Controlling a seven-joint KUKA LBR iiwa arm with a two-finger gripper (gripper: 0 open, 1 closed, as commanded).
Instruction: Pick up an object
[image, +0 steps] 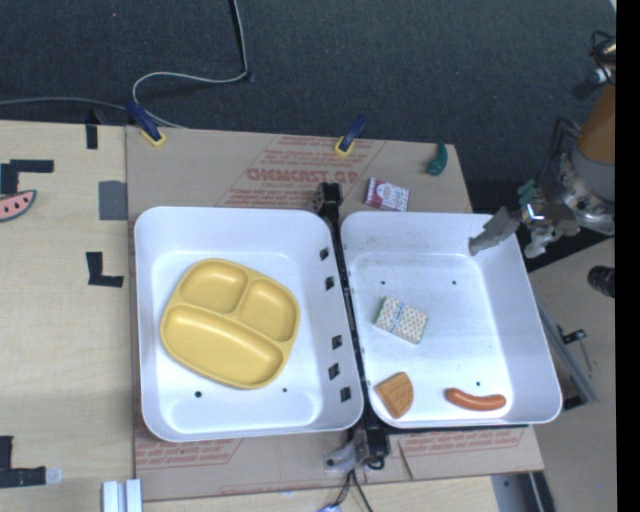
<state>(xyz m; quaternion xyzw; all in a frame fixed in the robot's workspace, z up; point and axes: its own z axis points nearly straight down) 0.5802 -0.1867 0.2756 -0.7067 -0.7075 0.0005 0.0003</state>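
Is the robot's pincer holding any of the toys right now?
No. The pincer hangs over the right bin's top corner with nothing between its fingers; the cracker, waffle and sausage lie untouched.

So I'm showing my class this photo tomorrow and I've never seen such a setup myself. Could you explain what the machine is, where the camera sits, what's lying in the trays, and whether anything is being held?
The one camera is fixed above a bench, looking down at a slant. The machine is a robot arm reaching in from the right; its pincer hangs over the far right corner of the right bin. Nothing can be seen between its fingers, so it holds nothing so far.

Two shallow white bins sit side by side. The left bin holds a yellow divided plate. The right bin holds three toy foods, lying apart: a small checked packet near the middle, an orange waffle-like piece at the near left corner, and a sausage along the near edge.

The job is to pick up an object.
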